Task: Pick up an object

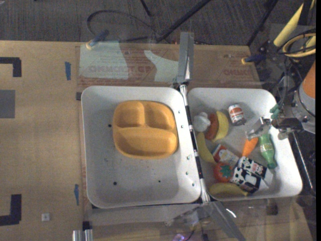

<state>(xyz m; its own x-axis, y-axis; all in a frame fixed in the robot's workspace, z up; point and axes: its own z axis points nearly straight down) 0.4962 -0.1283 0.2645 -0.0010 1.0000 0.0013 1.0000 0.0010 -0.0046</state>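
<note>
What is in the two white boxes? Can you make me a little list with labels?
left bin: orange divided plate
right bin: pile of toy food
small can: near the back
green bottle: right side, beside a carrot
cow-print carton: near the front
banana: along the left wall
tool: above the right bin, near the bottle

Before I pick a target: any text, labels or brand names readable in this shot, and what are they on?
None can be read.
Clear plastic sheet taped above the bins: faint reversed print, too blurred.
Small red-and-white can: label too small.
Black-and-white cow-patterned carton: no legible wording.
Red-and-white packet: blurred.
</note>
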